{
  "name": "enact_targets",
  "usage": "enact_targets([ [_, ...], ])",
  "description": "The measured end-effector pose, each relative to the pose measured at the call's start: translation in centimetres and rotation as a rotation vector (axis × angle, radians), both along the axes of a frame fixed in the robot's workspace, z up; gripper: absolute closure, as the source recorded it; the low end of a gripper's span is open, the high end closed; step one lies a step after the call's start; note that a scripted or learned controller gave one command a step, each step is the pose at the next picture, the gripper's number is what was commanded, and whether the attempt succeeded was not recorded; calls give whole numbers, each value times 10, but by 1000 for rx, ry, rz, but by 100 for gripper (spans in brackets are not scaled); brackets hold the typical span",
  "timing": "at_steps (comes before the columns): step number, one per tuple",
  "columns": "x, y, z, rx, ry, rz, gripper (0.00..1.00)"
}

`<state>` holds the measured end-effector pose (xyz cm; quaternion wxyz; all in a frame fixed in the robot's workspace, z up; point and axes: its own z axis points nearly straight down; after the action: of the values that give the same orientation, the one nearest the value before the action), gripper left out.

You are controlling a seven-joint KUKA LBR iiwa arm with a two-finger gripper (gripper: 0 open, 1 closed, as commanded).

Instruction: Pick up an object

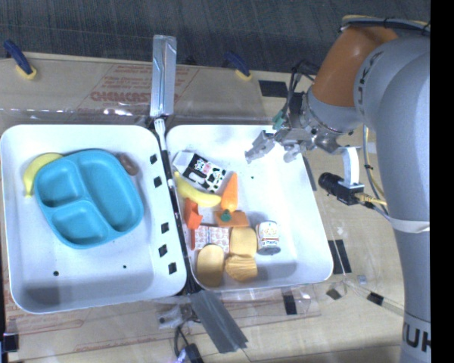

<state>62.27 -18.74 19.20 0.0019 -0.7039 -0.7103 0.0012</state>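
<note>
Approach step. Hand (275, 147) hangs over upper part of right bin (306, 210), fingers apart, nothing between them. Candidate objects clustered lower left in that bin: banana (195, 191), carrot (229, 191), small can (268, 237). Next: shift toward cluster, descend, close.

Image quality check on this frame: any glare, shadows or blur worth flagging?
Camera view: glare whitens the right bin floor near the gripper; a soft shadow sits in the left bin at its near corner; the clear sheet behind the bins reflects light; the small food items by the banana look soft, labels unreadable.
</note>
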Motion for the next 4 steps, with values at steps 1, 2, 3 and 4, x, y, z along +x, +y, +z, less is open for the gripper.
enact_targets([
  [1,-4,16,-79,-7,-21,23,0],
  [2,-30,42,-97,-4,-9,31,0],
  [3,-31,43,-90,-2,-1,35,100],
  [4,-54,50,-100,-1,-2,-93,100],
])
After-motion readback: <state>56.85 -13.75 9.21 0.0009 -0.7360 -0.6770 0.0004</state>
